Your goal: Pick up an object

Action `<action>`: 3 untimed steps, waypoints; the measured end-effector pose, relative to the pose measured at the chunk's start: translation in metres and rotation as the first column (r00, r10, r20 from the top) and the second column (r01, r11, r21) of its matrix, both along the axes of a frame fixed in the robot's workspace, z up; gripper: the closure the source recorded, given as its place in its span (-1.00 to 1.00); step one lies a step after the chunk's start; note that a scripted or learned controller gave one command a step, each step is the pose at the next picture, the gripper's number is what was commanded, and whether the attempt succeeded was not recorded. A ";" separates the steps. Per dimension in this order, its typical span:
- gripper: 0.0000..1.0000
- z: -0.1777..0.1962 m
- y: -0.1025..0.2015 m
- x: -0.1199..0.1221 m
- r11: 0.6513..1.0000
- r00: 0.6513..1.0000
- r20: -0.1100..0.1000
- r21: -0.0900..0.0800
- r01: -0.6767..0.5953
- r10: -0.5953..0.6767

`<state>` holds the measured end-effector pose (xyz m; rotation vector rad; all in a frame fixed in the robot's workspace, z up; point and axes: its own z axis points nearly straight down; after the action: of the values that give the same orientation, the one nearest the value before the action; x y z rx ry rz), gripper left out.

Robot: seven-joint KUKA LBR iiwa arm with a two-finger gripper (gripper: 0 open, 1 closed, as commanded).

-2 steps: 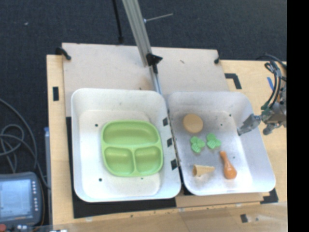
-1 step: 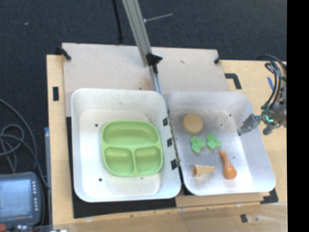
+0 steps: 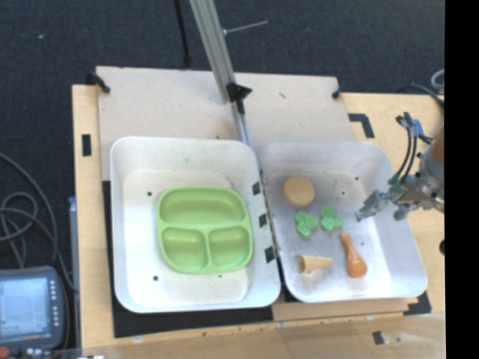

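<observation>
Carpet (image 3: 337, 28), dark, lies around my tan wooden surface (image 3: 179, 96). The left bin (image 3: 135, 163) holds a green divided tray (image 3: 203, 228). The right bin (image 3: 397, 260) holds a tan disc (image 3: 299, 191), two green pieces (image 3: 317, 221), an orange carrot (image 3: 352, 256) and a cone (image 3: 314, 262). My gripper (image 3: 389, 203) hovers over the right bin's right side, apart from them; I cannot tell how it is set.

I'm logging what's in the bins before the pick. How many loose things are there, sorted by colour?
Green: 3 — the divided tray in the left bin, and two small leafy pieces in the right bin.
Tan: 2 — the round bun and the cone.
Orange: 1 — the carrot.
Total: 6
</observation>
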<state>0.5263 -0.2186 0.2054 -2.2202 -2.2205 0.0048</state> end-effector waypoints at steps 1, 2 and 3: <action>-1.00 -0.063 0.001 -0.002 1.000 1.000 -0.002 0.001 0.000 0.000; -1.00 -0.106 0.000 -0.002 1.000 1.000 0.004 -0.001 0.001 -0.001; 1.00 -0.093 -0.002 -0.001 1.000 1.000 0.009 -0.002 0.007 -0.007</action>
<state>0.5254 -0.2204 0.1124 -2.2336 -2.2175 -0.0032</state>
